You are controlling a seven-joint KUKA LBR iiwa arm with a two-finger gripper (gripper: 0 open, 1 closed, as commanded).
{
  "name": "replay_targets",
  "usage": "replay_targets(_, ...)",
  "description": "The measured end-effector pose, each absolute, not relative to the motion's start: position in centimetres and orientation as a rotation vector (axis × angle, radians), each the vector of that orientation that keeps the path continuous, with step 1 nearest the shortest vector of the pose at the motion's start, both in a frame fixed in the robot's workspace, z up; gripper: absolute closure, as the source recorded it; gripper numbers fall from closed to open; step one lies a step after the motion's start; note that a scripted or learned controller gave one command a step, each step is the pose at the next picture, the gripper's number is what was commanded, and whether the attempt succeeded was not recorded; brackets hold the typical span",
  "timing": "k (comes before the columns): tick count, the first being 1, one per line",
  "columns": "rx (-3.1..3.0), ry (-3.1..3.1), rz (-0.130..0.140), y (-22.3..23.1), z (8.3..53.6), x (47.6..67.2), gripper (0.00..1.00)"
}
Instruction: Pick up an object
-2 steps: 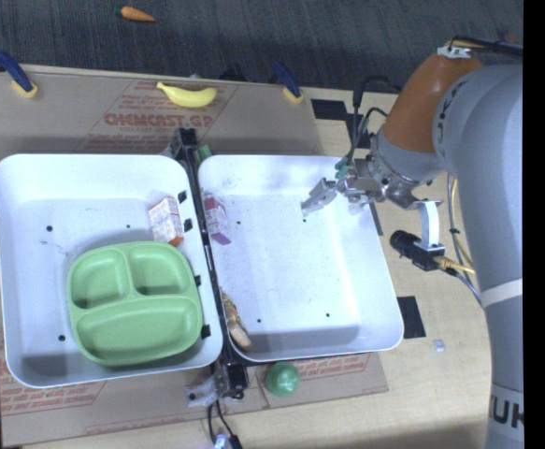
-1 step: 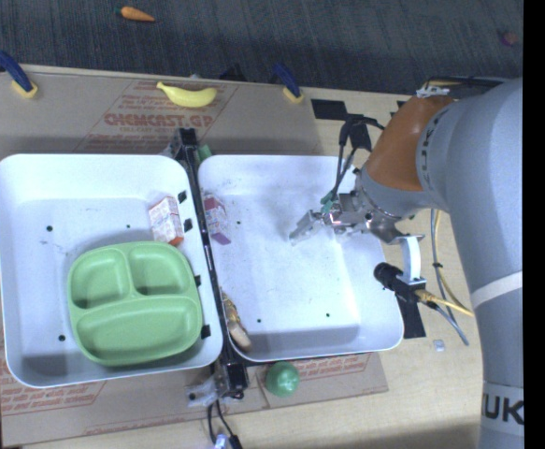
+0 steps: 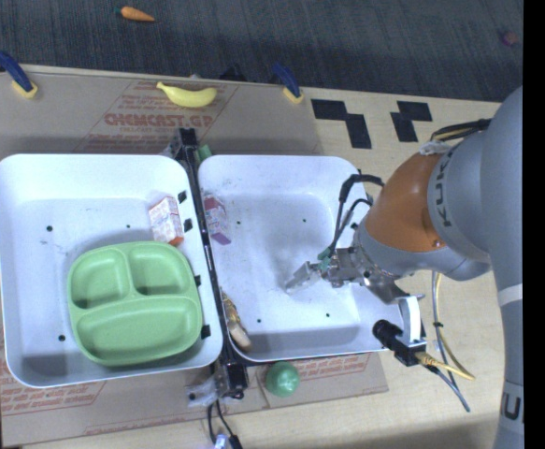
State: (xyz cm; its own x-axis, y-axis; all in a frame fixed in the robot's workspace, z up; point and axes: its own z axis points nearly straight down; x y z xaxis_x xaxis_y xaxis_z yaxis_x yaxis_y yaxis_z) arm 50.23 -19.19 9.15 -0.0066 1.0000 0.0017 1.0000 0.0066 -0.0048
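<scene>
My gripper (image 3: pixel 300 277) hangs low over the floor of the right bin (image 3: pixel 272 181), pointing left, a little right of that bin's middle. The grey arm with its orange band (image 3: pixel 405 211) reaches in from the right above the bin's right wall. A small crumpled packet (image 3: pixel 214 216) lies at the right bin's left wall, well apart from the gripper. A tan object (image 3: pixel 234 326) rests in the same bin's lower left corner. The bare white floor lies directly under the gripper.
The left bin (image 3: pixel 29 185) holds a green divided plate (image 3: pixel 136 300) and a small red-and-white carton (image 3: pixel 165 219). A yellow banana (image 3: pixel 188 93) lies on the cardboard behind the bins. A green ball (image 3: pixel 281 378) sits in front of the right bin.
</scene>
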Motion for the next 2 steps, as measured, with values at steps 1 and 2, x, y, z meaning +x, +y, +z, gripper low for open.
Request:
replay_targets(1, -2.215, -2.226, 0.0, -19.5, 9.4, 58.8, 0.0)
replay_targets(2, -2.215, -2.224, 0.003, -21.2, 13.0, 47.6, 0.0)
